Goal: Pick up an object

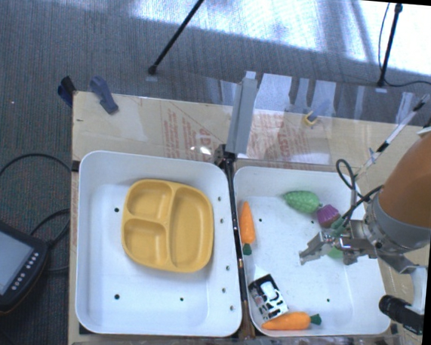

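The gripper hung over the right bin, its metal fingers blurred; whether they were spread or pressed together could not be told. A green thing was mostly hidden behind it. Just beyond the gripper lay a purple toy touching a green toy vegetable. Well toward the divider lay a toy carrot. Nearer the front wall sat a black-and-white object, with a second carrot beside it. Farther off, the left bin held a yellow divided plate.
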You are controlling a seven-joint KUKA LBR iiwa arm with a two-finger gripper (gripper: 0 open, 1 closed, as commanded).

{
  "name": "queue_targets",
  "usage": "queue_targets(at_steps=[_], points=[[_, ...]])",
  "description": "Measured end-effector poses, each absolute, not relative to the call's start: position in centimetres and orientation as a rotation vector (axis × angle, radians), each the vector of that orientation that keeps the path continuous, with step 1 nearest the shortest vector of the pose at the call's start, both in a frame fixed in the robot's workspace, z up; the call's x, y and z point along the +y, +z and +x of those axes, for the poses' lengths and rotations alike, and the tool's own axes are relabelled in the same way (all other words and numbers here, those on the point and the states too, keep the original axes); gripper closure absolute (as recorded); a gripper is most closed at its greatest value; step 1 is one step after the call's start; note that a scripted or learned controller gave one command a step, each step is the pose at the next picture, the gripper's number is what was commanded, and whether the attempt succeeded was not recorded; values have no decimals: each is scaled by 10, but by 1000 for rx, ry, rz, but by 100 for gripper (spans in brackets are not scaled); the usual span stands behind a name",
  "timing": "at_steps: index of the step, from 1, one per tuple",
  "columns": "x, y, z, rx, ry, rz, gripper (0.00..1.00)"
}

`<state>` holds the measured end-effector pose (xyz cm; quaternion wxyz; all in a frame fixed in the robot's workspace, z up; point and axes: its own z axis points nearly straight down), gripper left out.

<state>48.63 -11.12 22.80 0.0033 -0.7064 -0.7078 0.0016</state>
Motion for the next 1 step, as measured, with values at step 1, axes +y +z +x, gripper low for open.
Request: queue_targets(at_steps=[1], points=[[-80, 117, 489, -2128, 1, -2306, 0]])
